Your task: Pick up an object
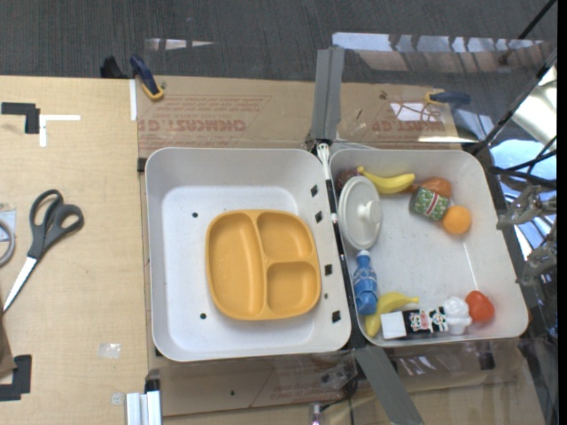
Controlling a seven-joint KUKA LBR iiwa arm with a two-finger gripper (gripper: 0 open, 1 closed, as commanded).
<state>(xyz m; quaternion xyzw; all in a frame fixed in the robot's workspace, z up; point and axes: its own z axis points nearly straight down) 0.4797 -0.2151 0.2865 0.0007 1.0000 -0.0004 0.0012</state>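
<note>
nothing was picked yet: banana (pixel 388 181), orange (pixel 457 220) and bottle (pixel 364 282) lay in the right bin (pixel 496 237); finger state could not be told.

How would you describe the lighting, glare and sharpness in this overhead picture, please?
Camera view: even, soft light; faint shadows inside the left bin around the yellow tray; bright glare at the upper right edge; bins reasonably sharp, small items in the right bin slightly soft.

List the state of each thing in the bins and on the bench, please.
Yellow tray: flat in left bin, compartments bare.
White lid: knob up, against right bin's left wall.
Blue bottle: lying down.
Banana: lying near back wall.
Scissors: closed, on the bench.
</note>
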